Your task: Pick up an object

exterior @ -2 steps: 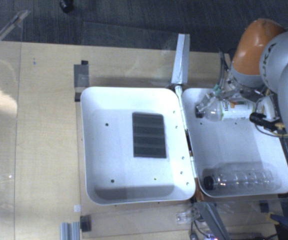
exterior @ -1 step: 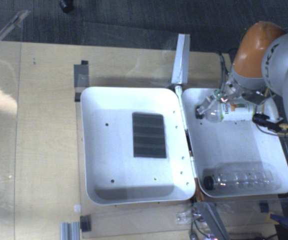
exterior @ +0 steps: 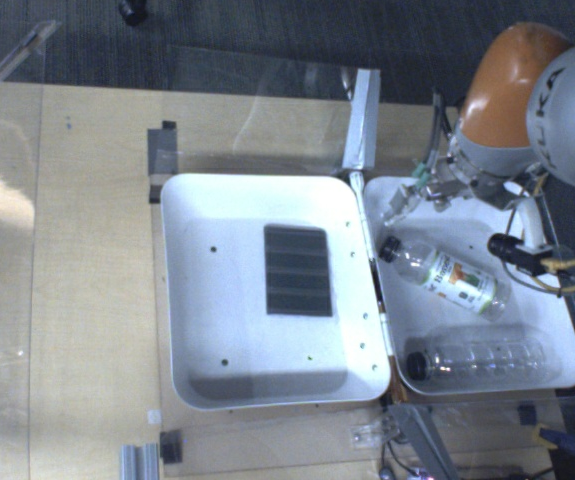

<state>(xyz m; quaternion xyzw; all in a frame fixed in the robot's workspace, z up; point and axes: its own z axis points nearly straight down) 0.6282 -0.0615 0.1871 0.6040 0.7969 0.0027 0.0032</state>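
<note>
The arm enters from the right, its orange band and grey casing filling the upper right corner, so the wrist beneath is largely covered. The tool sits low over the back left corner of the right bin, a small tangle of metal and a green speck — too blurred to show how it is set, so whether it is released or clenched cannot be told. Nothing is visibly grasped.

In the right bin lie two clear plastic bottles. The labelled bottle lies on its side at a slant near the middle, dark cap toward the left bin, with a white, orange and green label whose print is unreadable. The tool is just above its cap end; contact cannot be made out. The second bottle, ribbed and nearly transparent, lies along the bin's front wall and is hard to separate from the white floor — its dark cap points left.

The left bin holds a dark ribbed rectangular pad lying flat near its centre. Both bins rest on the pale wooden desk, with a clear sheet's glare over its left part.
</note>
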